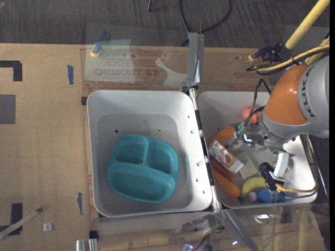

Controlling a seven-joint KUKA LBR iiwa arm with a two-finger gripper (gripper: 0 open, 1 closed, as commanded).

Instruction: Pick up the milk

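Camera view, overhead and slanted. The milk (225, 156), a small white carton with a coloured label, lies on its side in the right bin (222, 104), near that bin's left wall. Its long axis runs diagonally, from far-left to near-right. The gripper (255, 138) hangs just right of it; whether it is apart or together cannot be told.

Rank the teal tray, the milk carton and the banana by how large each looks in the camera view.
1. Teal tray, by far the largest, lying in the left bin.
2. Milk carton, in the right bin.
3. Banana, partly covered by other items, so its rank below the carton is unsure.
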